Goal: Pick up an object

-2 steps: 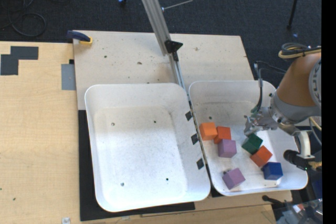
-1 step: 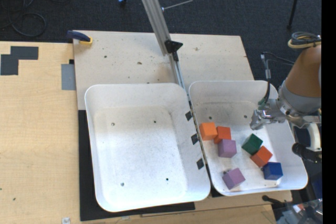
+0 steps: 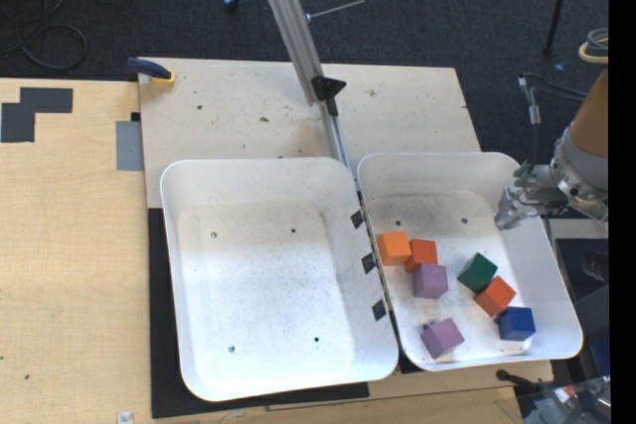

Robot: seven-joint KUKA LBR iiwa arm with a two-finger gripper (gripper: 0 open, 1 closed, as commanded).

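The right bin holds several small blocks: an orange block, a red-orange block touching it, a purple block, a green block, another orange-red block, a blue block and a second purple block. My gripper hangs over the bin's right rim, up and to the right of the green block, apart from every block. Nothing shows between its fingers.
The left bin lies beside the right one, with black clips along the shared rim. A slanted aluminium bar rises behind the bins. A blue and yellow clamp sits at the bench's far left corner.
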